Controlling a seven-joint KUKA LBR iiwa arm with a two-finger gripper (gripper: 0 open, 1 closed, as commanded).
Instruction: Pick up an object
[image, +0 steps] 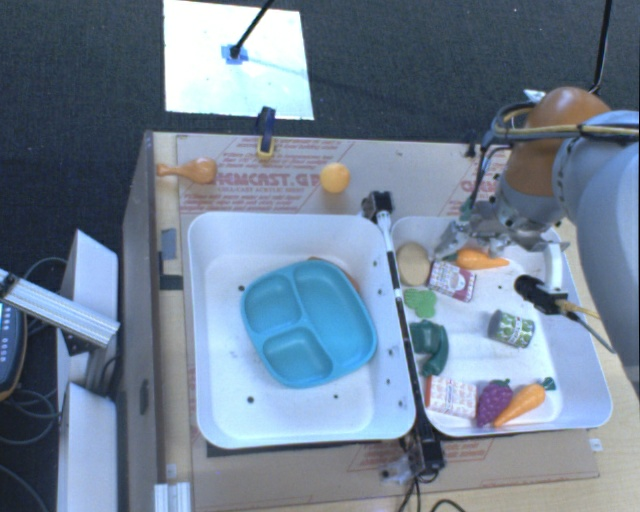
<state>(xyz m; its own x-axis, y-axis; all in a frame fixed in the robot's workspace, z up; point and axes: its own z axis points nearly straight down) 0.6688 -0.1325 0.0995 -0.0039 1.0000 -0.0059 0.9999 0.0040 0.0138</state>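
Camera view: carrot (482, 261) lies horizontal, tip pointing right; hand (470, 236) beside it, finger state unclear.

Arm (590, 150) runs off the right edge, so most of it is cut off. Gripper (478, 238) is a blurry grey clump over the right bin (585, 385), can't make out details tbh. Carrot (482, 261) is partly tucked under it. Can (512, 328) label is too small to read, same w/ the box (451, 280).

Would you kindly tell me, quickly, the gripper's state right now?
Gripper: low over the right bin's far end beside a carrot; open or closed cannot be told.
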